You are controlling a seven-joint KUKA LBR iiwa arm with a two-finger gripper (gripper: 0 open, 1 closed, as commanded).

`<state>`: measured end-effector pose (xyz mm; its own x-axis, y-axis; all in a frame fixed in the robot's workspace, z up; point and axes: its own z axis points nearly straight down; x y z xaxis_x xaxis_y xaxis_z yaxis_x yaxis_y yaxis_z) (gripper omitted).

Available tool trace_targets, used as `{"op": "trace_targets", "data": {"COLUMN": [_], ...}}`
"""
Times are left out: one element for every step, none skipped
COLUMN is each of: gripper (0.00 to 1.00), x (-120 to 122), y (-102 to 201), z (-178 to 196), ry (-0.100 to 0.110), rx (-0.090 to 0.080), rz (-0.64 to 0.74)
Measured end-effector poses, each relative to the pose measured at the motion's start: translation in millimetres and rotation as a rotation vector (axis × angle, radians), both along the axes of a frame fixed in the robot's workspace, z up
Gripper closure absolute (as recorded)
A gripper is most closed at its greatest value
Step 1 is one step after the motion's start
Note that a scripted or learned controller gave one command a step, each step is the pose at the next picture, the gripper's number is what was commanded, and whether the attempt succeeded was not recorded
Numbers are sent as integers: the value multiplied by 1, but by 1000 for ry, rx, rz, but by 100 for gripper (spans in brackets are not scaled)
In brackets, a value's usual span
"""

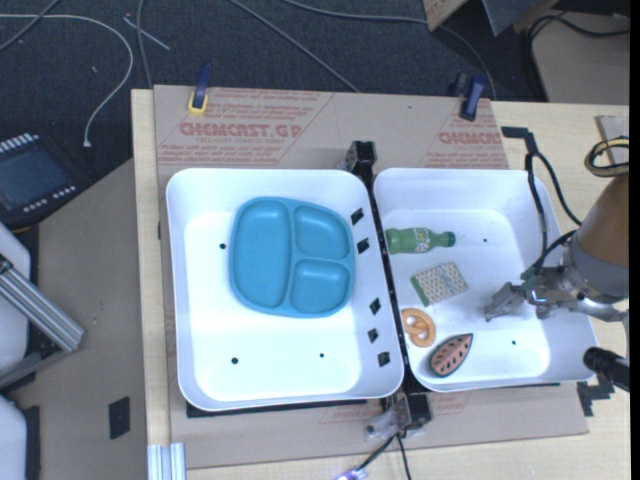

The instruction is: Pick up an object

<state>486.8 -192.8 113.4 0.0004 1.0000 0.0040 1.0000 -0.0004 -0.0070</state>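
Bottle [419, 239] lies sideways, cap pointing toward the left bin [200, 298].

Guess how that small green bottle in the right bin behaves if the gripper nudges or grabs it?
The green bottle lies on its side on the right bin floor, so a sideways nudge would probably roll it. It looks like a small toy, likely light and stiff. Its smooth rounded body may slip from the gripper unless pinched squarely across.

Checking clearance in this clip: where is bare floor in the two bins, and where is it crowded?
Left bin: bare strip in front of the blue divided plate. Right bin: bare along the far wall, behind the green bottle. Crowded near the divider: patterned pad, pretzel, leaf-shaped piece; gripper beside them.
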Motion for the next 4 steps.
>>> {"op": "trace_targets", "data": {"gripper": [0,100,100,100], "x": [0,1,3,3], "y": [1,0,10,15], "z": [-30,-18,33,96], "ry": [-3,-7,-12,-14], "rx": [-1,-2,-5,-6], "rz": [1,-1,2,2]}}
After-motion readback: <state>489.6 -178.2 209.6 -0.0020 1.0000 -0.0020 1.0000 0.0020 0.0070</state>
